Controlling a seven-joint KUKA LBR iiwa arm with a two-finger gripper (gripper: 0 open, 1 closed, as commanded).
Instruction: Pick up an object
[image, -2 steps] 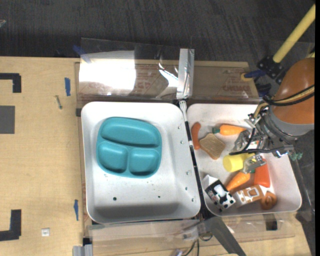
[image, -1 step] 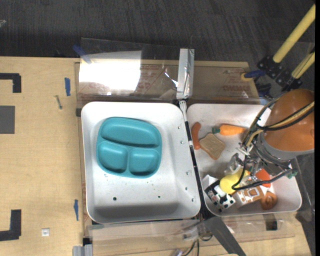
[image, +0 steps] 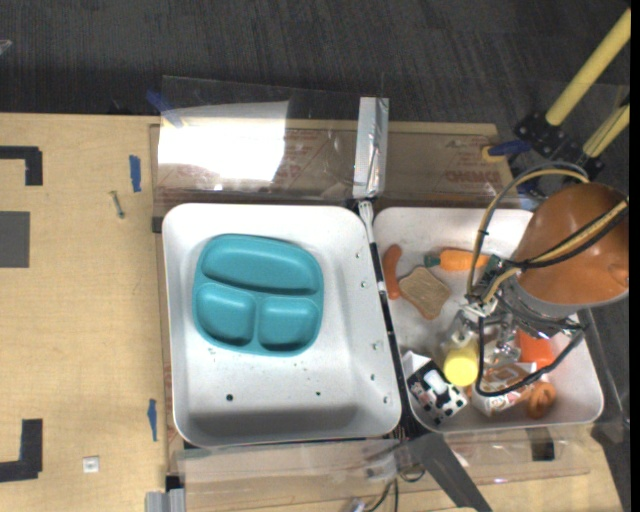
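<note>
The arm reached in from the right of the frame and stood low over the right-hand bin, its orange band in the upper right and the gripper hanging down among the cluttered objects in the lower right. The cables and the wrist covered the fingertips, so I could not tell how far apart the fingers stood, nor whether anything lay between them. Just beside the gripper, towards the lower left, lay a yellow ball-like object, which seemed the likeliest target; whether it was touched was not clear. Near it sat a black-and-white spotted object at the bin's lower left, a tan flat piece and an orange carrot-like piece higher up, and a brownish-orange lump at the lower right. The left-hand bin held a teal divided tray, well apart from the arm. By my judgement the approach was made and the descent largely done, but no object was seen lifted; the grasp itself and the raising were left to do.
</note>
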